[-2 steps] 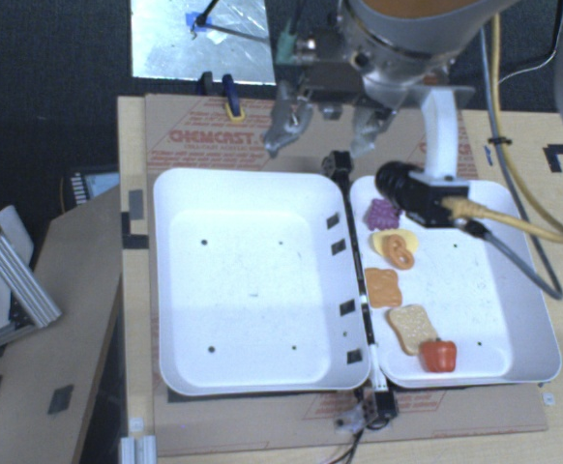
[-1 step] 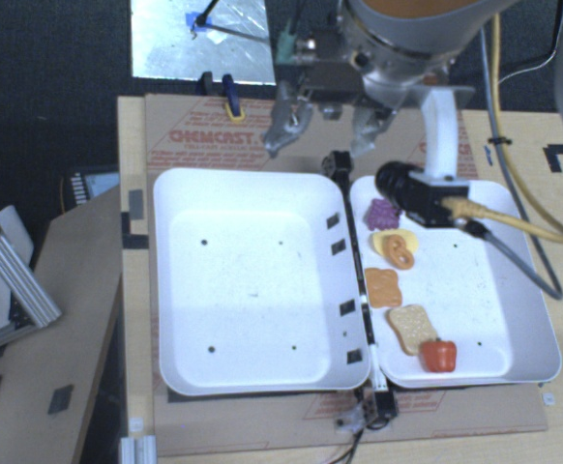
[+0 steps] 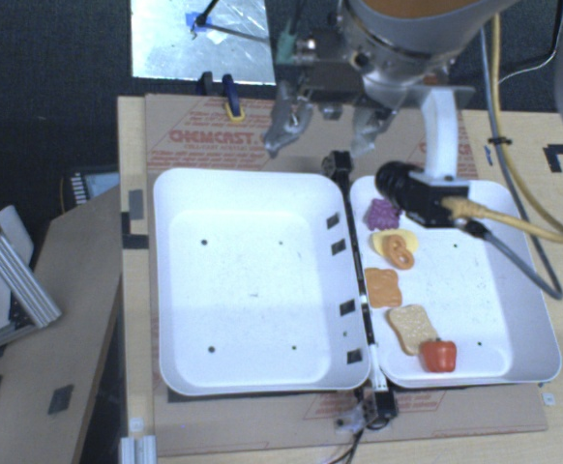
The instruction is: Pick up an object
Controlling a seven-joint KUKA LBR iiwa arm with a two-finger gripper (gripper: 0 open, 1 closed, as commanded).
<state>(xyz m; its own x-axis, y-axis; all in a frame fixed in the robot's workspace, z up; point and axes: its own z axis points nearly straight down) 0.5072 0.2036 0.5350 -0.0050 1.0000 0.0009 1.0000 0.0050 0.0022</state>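
My gripper [image 3: 322, 130] hangs high over the back edge of the bins, above the divider, open with nothing between its two fingers [image 3: 283, 129]. In the right bin [image 3: 514, 317], along its left side, lie several toy foods: a purple grape bunch [image 3: 382, 214], a yellow-orange piece [image 3: 398, 249], an orange biscuit-like piece [image 3: 383, 287], a tan bread slice [image 3: 413, 327] and a red pepper [image 3: 439, 355]. All lie well below and in front of the gripper.
The left bin [image 3: 252, 278] sits beside the right one, joined at a black clipped divider [image 3: 351, 259]. A blue and yellow clamp [image 3: 231, 98] stands at the bench's back edge. A shiny metal sheet [image 3: 199, 27] lies behind the bench.
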